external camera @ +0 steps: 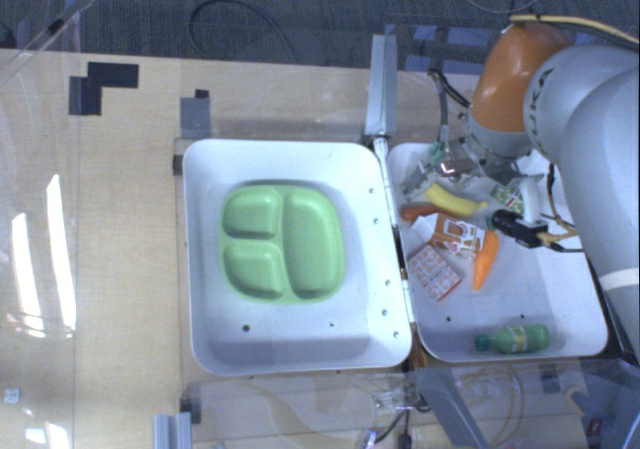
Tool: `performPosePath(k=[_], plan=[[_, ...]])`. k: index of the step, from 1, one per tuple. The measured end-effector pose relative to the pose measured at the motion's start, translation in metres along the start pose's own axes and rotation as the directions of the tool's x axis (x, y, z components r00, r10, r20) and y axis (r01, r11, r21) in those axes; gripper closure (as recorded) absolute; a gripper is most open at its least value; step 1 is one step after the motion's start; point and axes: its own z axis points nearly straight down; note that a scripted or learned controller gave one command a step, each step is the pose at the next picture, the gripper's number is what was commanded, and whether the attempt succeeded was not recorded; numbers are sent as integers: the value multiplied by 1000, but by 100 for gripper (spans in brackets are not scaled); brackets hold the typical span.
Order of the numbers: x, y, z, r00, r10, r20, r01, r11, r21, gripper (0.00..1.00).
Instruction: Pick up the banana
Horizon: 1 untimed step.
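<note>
- The gripper is down in the back of the right bin, just above the clutter; from this angle I cannot tell whether it is spread or closed.
- Right in front of it lies the banana, yellow, flat on the bin floor and slanting towards the near right. The gripper sits very close to its upper side, though contact cannot be made out.
- Touching the banana's left end is a short orange piece, too small to name.
- Just below the banana sits an orange-and-white packet. There is print on it, but it is too small to read.
- Next to that, nearer the camera, is a flat red-and-white checked packet, its lettering likewise illegible.
- A carrot lies beside both packets on their right, pointing towards the front.
- Well apart from all that, a green bottle lies on its side along the front wall, with a yellow label whose words blur out.
- The arm, bulky and grey, covers the bin's right side, its orange band above the wrist.
- Over in the left bin a green divided plate with three compartments rests in the middle.
- Both bins sit on the pale wooden bench, with black tape marks at its back left.
</note>
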Motion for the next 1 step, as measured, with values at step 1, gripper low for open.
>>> performPosePath(k=[1], plan=[[1, 2, -11, 1000, -1, -1, 1, 1000, -4, 100]])
